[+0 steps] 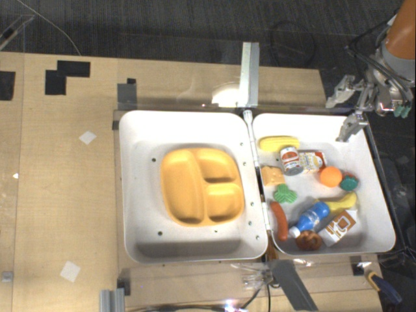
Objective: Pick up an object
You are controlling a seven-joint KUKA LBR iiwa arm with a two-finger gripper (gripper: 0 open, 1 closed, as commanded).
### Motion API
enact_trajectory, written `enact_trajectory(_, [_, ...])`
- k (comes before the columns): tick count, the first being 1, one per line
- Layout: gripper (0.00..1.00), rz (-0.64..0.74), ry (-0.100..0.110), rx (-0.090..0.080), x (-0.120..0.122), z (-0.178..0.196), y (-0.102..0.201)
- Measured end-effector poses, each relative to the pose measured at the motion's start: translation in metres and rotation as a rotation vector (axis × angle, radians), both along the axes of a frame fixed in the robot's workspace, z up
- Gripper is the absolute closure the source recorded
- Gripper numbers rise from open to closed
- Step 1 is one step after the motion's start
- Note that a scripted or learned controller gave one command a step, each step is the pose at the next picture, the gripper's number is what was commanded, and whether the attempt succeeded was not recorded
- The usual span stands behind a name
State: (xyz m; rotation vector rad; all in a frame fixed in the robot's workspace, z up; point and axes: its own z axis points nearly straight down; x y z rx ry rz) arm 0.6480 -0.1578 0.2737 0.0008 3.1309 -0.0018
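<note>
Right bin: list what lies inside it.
The right bin holds a yellow block, can, orange ball, blue bottle, red sausage and carton. Whatever lies beneath them is covered.

No lettering on the can [292, 160] or carton [339, 227] is legible

Tray [198, 187] in left bin [136, 174]

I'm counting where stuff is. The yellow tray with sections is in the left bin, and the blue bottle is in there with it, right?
Not quite. The camera view shows the yellow tray in the left bin, but the blue bottle lies in the right bin, among the other toys.
</note>
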Motion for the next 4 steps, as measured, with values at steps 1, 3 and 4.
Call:
enact_trajectory(1, [0.00, -0.140, 0.011, 0.003, -0.045, -0.130, 0.018])
enact_trajectory(3, [0.00, -0.494, -0.007, 0.004, 0.001, -0.182, -0.047])
enact_trajectory(4, [0.00, -0.464, 0.000, 0.004, -0.077, -0.184, -0.048])
